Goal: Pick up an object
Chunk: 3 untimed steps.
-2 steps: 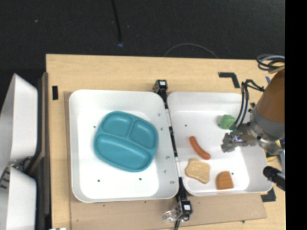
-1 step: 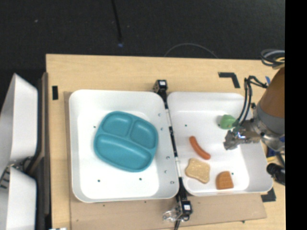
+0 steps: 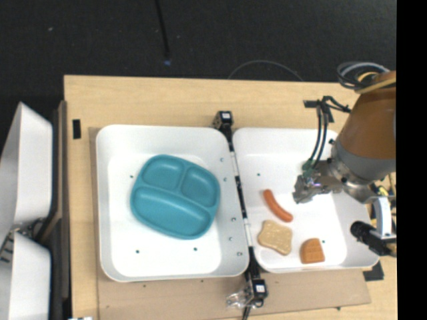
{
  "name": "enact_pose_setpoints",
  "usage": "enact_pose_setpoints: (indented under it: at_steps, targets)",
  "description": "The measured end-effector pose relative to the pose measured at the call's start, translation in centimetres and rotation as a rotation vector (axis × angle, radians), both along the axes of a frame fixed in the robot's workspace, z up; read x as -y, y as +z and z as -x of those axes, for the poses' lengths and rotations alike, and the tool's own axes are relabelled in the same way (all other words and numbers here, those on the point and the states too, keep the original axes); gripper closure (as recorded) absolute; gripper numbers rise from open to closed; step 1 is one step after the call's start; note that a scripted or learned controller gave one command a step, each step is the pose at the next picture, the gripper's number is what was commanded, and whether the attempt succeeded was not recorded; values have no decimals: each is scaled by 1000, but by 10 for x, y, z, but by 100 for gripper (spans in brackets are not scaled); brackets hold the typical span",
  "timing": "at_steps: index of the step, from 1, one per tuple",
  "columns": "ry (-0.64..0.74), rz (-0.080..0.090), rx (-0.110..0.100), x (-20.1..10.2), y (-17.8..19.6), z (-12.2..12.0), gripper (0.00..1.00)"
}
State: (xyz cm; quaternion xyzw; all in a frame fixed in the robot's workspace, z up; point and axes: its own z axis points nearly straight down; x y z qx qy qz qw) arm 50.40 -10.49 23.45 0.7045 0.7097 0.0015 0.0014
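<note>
**The arm hangs over the food bin, ready to choose**

The two-finger gripper point(image 3: 305, 193) on the grey and orange arm point(image 3: 367, 135) hangs over the right shallow white bin point(image 3: 280, 145). It is dark and small from up here, so I cannot tell if its tips are apart or together. Nothing shows between them, so I would say it holds nothing.

The closest thing to the fingers is the long red-orange toy sausage point(image 3: 277, 205). It lies just beside them, a little lower and toward the middle of the bench. The tan toy slice of bread point(image 3: 275, 237) lies a bit farther from the fingers, past the sausage. The small orange toy nugget point(image 3: 312, 251) sits below the fingers, near the front wall of the bin. None of the three touch each other, so each has room around it for a grab.

Well away from the fingers, across the wall between the bins, the left shallow white bin point(image 3: 120, 259) holds a blue plastic plate with three parts point(image 3: 175, 195). It lies flat, which would make it hard to pinch.

The sausage looks like the easy pick, since the gripper is nearly over it.
</note>
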Motion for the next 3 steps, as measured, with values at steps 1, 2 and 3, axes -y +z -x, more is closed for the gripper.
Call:
enact_pose_setpoints:
  at_steps: [1, 2, 3]
  targets:
    - [0, 0, -1, -43, -5, -17, 100]
    - [1, -1, -1, -93, 9, -33, 100]
    - [2, -2, -2, -147, 18, -48, 100]
